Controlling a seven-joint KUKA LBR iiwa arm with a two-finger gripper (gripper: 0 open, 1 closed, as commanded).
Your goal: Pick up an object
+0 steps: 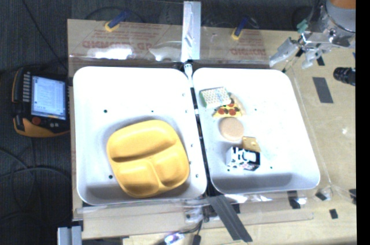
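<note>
The left bin [92, 93] is holding a yellow divided tray [148, 156], while the right bin [289, 122] is holding a small cluster: a green-edged card [211, 96], a pizza-slice toy [227, 107], a round tan disc [232, 129], a small tan block [250, 143] and a black-and-white patterned piece [243, 159]. The gripper [292, 48] is hanging outside the right bin past its far right corner, its fingers [280, 55] spreading apart and clasping nothing, with every object lying well below and to the left of them. Beneath them the tan bench [332, 140] is sitting on dark carpet [34, 7], and a handheld control pendant [40, 101] is resting far to their left.
</note>
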